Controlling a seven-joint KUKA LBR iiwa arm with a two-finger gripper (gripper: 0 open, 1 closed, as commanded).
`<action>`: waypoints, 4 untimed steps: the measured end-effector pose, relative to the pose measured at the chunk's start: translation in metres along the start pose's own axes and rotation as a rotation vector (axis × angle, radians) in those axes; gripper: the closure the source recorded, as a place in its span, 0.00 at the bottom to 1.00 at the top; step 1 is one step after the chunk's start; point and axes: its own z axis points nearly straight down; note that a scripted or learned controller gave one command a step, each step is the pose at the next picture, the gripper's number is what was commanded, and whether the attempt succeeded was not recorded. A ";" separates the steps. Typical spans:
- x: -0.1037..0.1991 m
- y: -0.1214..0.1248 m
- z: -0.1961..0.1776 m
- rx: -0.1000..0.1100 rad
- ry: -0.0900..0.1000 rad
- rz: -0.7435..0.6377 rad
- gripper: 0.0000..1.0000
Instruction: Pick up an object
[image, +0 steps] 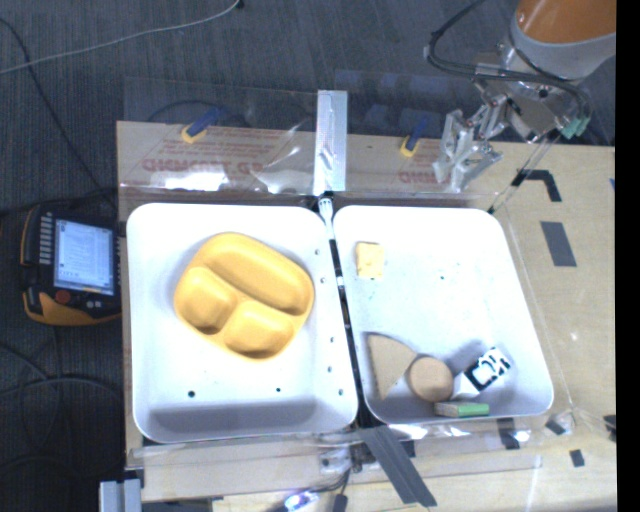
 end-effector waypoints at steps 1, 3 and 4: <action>-0.010 0.012 0.017 -0.002 0.000 -0.296 1.00; -0.052 0.094 -0.041 -0.003 -0.003 -0.896 1.00; -0.058 0.099 -0.059 -0.005 -0.004 -1.099 1.00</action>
